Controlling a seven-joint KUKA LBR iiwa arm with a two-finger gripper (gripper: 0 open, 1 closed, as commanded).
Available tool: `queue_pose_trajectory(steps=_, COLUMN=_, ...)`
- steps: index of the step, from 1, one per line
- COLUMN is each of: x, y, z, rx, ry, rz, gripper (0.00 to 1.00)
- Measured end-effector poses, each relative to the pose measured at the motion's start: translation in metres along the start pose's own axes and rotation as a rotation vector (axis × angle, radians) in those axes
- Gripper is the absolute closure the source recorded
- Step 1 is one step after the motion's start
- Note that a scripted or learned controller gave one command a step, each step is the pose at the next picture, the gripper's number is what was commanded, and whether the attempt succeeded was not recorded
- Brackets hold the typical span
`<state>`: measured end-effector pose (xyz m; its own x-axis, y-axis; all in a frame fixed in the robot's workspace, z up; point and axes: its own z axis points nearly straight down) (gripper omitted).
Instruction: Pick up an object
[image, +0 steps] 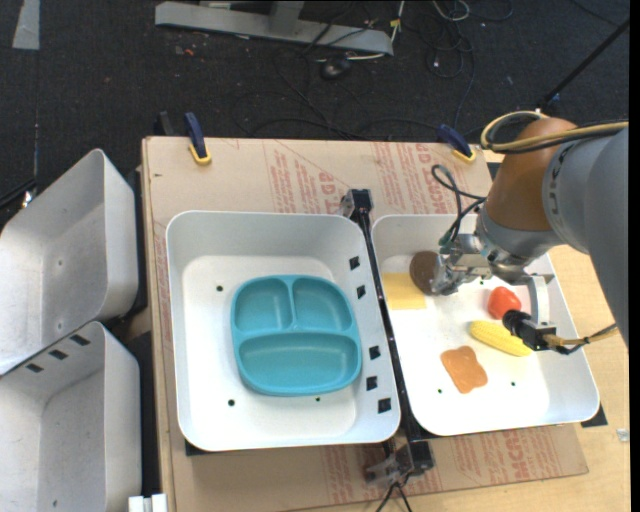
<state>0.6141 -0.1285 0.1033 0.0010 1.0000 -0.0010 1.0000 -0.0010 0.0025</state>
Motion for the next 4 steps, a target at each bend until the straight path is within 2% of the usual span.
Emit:
queue_pose_trajectory(steps=1, x=0.007, y=0.006, z=-0.060, rx=-0.004, ry=0.000, rz=-0.004, gripper=1.00)
queue_pose_trajectory(steps=3, x=0.008, y=0.009, z=-0.154, rx=-0.004, ry=-0.001, rz=-0.004, gripper=1.00)
queue_pose_trajectory(steps=4, x=0.053, y=0.016, z=-0.154, rx=0.001, ry=0.001, rz=-0.006, gripper=1.00)
